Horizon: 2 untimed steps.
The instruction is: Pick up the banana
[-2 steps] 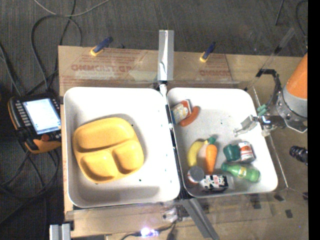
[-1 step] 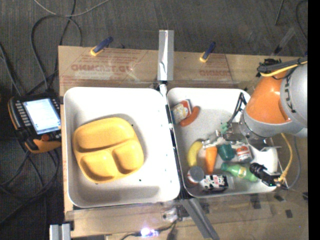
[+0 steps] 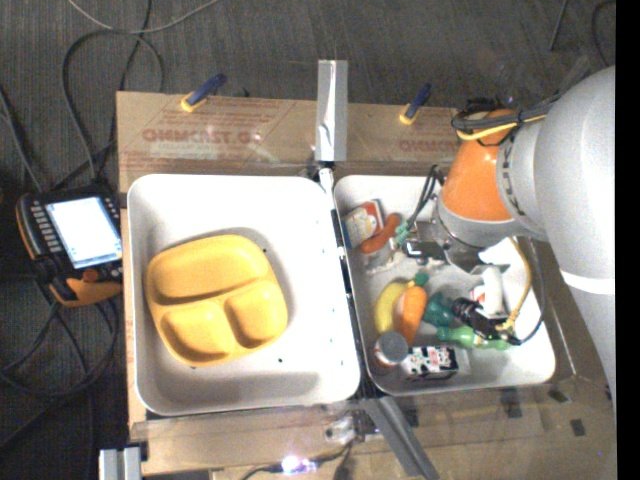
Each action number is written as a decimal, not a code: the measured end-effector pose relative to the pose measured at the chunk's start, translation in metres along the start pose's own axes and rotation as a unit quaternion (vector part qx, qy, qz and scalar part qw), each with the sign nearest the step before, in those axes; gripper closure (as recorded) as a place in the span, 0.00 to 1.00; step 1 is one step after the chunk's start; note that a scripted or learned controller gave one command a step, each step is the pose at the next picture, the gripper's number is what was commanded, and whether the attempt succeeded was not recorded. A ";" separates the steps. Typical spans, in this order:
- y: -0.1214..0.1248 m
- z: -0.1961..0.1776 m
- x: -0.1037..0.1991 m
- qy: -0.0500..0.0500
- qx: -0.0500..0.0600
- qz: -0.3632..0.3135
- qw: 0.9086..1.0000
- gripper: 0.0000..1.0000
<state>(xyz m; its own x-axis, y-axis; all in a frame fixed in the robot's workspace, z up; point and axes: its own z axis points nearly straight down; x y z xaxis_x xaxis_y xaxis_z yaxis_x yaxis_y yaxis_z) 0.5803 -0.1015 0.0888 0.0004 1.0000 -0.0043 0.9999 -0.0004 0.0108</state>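
- Banana (image 3: 386, 306): right bin (image 3: 540, 368), left part; long axis runs near–far; a carrot (image 3: 411, 308) touches its right side.
- Gripper (image 3: 425, 248): just far-right of the banana, low over the clutter; finger state cannot be told.
- Surface: white bin floor, crowded; can (image 3: 391, 349) just near the banana.
- Left bin (image 3: 180, 193): yellow divided tray (image 3: 215, 296).

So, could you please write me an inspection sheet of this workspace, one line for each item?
Surface: two shallow white bins, left and right, on a cardboard-covered bench.
Job's things: curved yellow banana in the right bin, beside an orange carrot.
Clutter: yellow divided plastic tray in the left bin; small packets near the banana.
End effector: end effector above the right bin; finger state unclear.
Cables: black cables on the floor.
Surroundings: handheld screen pendant left of the bench.
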 end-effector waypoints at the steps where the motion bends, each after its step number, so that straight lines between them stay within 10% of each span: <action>1: -0.046 -0.001 -0.006 0.000 -0.002 -0.005 1.000 0.00; 2: -0.052 -0.092 0.055 0.001 0.009 0.029 1.000 0.00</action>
<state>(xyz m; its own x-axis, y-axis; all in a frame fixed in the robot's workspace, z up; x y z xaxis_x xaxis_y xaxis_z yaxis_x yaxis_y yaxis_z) 0.5270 -0.0466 0.1798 0.0592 0.9982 -0.0022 0.9982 -0.0592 -0.0067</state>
